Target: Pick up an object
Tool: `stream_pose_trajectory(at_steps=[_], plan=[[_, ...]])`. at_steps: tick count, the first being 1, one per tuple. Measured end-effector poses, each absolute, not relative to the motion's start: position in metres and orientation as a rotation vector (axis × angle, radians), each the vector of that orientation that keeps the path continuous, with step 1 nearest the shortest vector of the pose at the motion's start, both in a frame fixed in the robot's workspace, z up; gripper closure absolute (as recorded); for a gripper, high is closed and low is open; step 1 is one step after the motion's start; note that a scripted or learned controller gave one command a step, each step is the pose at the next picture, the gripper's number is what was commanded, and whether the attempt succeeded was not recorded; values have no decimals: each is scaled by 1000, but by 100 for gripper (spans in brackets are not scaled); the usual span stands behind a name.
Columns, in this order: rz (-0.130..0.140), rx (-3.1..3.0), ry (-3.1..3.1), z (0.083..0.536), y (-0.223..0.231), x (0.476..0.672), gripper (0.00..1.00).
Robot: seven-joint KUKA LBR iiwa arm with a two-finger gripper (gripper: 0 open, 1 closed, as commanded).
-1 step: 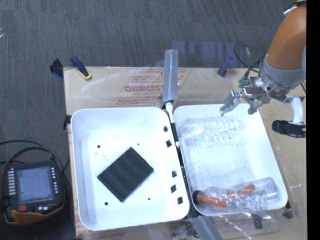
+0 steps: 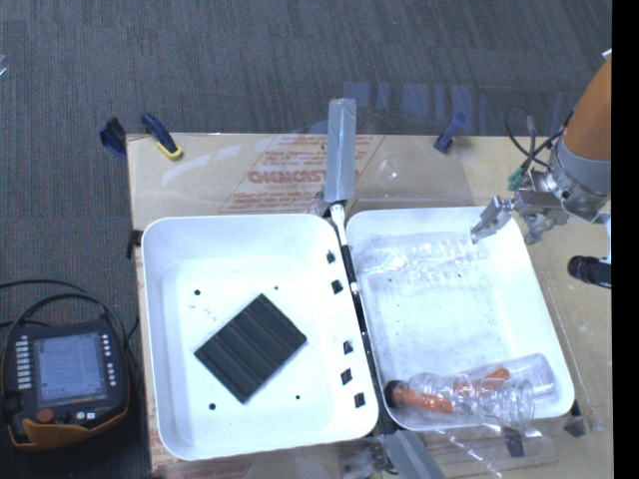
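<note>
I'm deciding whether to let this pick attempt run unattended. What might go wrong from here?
1. The clear plastic bottle lies on its side against the right bin's near rim; being round and slick, it may roll or slip from the fingers.
2. The gripper hovers at that bin's far right corner, so a descent there could clip the rim.
3. The black ridged pad lies flat in the left bin, offering little edge to pinch.
</note>
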State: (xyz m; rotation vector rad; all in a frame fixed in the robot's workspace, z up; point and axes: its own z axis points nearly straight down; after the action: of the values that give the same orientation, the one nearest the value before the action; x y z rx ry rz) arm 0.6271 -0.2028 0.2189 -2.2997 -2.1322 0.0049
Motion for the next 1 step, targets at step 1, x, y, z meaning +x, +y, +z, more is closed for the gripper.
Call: stream_pose_trajectory(at_steps=[1], plan=[[5,-2560,-1807,160,-190,556,0]])
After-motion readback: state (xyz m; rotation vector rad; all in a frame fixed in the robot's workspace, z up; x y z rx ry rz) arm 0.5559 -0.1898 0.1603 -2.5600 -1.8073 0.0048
